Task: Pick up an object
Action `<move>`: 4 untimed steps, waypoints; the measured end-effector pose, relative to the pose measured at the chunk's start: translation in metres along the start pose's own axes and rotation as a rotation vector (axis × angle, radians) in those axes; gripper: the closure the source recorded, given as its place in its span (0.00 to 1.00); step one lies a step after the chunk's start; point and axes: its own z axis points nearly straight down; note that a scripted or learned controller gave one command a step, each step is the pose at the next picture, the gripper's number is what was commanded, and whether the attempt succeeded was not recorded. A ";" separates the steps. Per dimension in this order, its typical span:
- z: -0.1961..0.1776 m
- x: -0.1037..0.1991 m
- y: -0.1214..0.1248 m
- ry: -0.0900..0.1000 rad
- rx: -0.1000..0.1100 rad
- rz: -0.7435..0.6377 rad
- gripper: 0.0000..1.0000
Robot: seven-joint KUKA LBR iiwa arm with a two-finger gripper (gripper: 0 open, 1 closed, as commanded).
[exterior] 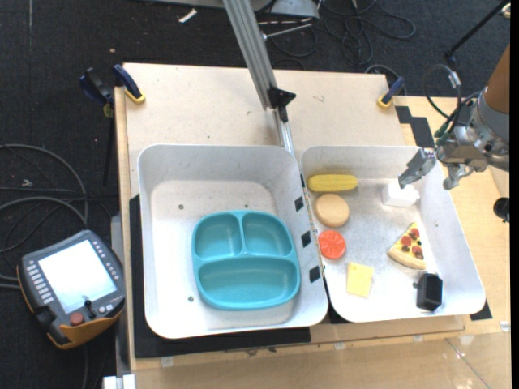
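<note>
Over right bin's (454,217) far edge, pincer (434,171) spread wide, gripping nothing; small white block (399,193) just beneath.

The arm (496,96) comes in from the right side of the view, above the far right corner of the right bin (454,217). Its wrist leans down and leftward toward that bin. The gripper (434,174) hangs over the bin's far right part, its two fingers (415,168) spread apart with a clear gap and nothing between them.
</note>
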 end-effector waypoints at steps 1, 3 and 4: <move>0.000 0.000 0.000 0.000 0.000 0.000 0.00; 0.098 -0.006 -0.005 0.001 0.004 0.003 0.00; 0.145 0.003 -0.006 0.001 0.005 0.003 0.00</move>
